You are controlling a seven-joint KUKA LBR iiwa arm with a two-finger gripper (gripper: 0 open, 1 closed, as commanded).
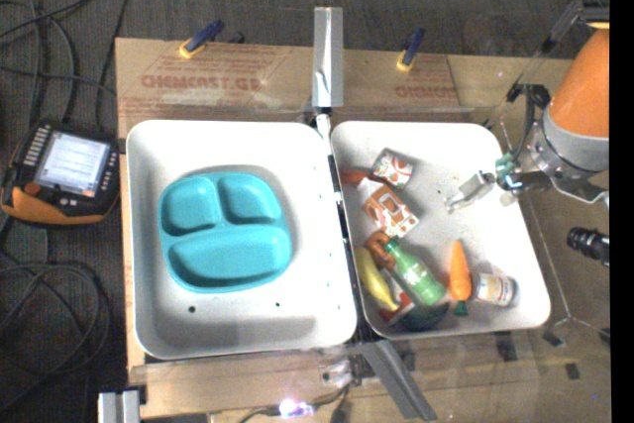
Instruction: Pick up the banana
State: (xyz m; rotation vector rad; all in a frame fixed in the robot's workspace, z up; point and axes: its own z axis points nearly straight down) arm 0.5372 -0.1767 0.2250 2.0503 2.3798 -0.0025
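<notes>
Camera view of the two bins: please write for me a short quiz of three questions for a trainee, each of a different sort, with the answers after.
1. True or false: the banana lies in the same bin as the blue divided plate.
2. Multiple choice: the green bottle lies A) left of the banana, B) between the banana and the carrot, C) on the plate.
3. Fill in: the gripper is above the ___ bin, apart from the banana.

Key
1. False; it lies in the right bin, near that bin's left wall.
2. B.
3. Right.
</notes>
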